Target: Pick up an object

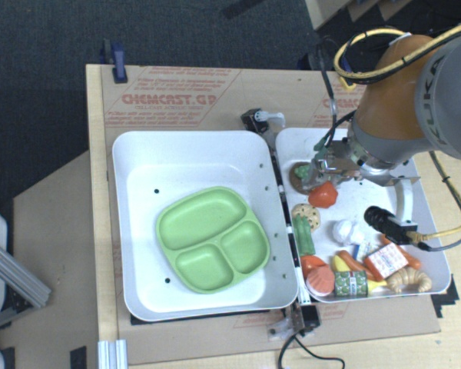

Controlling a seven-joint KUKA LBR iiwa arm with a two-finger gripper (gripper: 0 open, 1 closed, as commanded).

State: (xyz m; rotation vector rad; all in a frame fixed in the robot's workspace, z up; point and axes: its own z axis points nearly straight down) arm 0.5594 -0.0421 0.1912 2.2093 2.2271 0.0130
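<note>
Claw (328, 177) above red tomato (323, 195), finger state unclear, wrist hiding bin (438, 267) corner

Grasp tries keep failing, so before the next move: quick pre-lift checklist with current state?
1. Gripper over the right bin: ok.
2. Red tomato-like toy right under the gripper: ok.
3. Toy seen between the fingers: cannot tell, wrist hides them.
4. Neighbours crowd the target: not ok, brown round piece and cookie sit close.
5. Green divided plate alone in left bin, room to place: ok.
</note>
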